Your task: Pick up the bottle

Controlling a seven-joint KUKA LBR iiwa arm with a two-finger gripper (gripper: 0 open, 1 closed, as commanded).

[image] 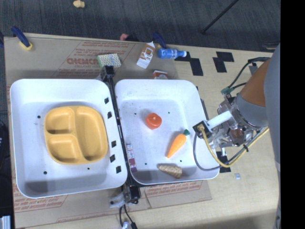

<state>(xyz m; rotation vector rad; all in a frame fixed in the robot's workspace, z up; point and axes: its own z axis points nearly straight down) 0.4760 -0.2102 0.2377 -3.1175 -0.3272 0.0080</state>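
Red cardboard (81, 56) print, seemingly illegible

— What sort of place is shown?
— A robotics lab: two shallow white plastic bins (114, 87) are clamped onto a flattened brown cardboard sheet (71, 56), and black tape marks (195, 66) are stuck on the bench.

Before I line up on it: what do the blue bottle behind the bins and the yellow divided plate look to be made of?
Blue bottle: probably translucent plastic, since light shows through the blue body; it lies on its side on the cardboard. Yellow divided plate: likely moulded plastic, with a matte, even colour and soft rounded ridges. Neither is certain from this view.
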